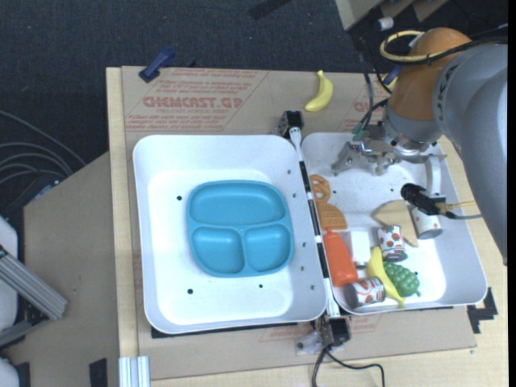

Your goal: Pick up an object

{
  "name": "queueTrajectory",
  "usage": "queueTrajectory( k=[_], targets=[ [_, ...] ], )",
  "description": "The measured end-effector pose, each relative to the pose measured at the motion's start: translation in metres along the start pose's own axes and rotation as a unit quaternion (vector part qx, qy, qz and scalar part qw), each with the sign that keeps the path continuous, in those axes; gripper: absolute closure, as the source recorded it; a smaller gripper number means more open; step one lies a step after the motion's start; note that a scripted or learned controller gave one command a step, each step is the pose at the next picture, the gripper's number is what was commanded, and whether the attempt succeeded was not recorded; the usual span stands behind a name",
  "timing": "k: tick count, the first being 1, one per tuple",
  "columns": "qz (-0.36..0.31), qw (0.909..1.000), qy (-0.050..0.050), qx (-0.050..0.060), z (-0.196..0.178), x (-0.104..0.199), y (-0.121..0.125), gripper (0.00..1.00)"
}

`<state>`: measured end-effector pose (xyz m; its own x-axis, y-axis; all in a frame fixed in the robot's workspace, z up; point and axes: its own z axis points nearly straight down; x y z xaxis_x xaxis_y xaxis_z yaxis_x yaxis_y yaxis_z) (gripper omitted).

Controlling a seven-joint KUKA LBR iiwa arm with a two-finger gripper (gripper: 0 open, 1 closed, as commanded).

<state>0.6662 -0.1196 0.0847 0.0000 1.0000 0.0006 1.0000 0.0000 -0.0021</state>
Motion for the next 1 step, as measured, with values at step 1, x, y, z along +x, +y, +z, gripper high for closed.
queueTrajectory(
  k=[1],
  targets=[
    [0.000,1.0000,0.000,-0.001,-0.0104,0.0001,0.0006,1.00]
  ],
)
